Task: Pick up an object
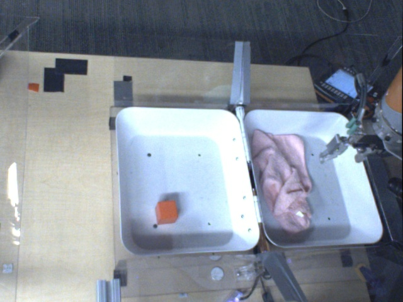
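A crumpled pink cloth [281,178] lies in the left half of the right bin [352,222]. A small orange cube [167,212] sits near the front of the left bin [189,131]. My gripper [344,151] hangs over the right bin's far right part, to the right of the cloth and apart from it. Its fingers [329,151] are spread open with nothing between them.
A grey metal post [240,74] stands behind the seam between the two bins. Black blocks [63,73] and a small orange marker [33,87] lie on the wooden bench at the far left. A device with a blue screen [340,83] and cables sit behind the right bin.
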Robot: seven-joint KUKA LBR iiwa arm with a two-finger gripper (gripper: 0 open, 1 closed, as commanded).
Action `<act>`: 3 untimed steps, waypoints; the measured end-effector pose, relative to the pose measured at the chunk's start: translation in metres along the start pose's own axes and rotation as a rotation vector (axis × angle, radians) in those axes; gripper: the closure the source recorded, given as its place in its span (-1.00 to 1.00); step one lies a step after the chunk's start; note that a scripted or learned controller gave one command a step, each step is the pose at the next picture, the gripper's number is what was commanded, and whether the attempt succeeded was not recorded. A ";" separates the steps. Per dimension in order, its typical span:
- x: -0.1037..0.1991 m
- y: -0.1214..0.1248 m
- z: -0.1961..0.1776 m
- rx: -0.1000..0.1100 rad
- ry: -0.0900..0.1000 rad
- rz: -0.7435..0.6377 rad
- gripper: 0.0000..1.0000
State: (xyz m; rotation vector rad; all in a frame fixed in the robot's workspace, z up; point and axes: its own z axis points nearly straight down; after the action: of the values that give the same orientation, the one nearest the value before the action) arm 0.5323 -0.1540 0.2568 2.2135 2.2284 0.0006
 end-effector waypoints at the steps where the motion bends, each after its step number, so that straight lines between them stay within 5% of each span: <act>1: 0.044 0.008 0.156 -0.001 0.001 -0.117 -1.00; 2: 0.052 0.092 0.167 -0.015 -0.002 -0.066 -1.00; 3: 0.015 0.061 0.166 -0.016 -0.005 -0.309 -1.00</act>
State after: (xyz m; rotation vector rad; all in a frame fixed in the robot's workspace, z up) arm 0.5931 -0.1382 0.0905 1.8351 2.5311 0.0122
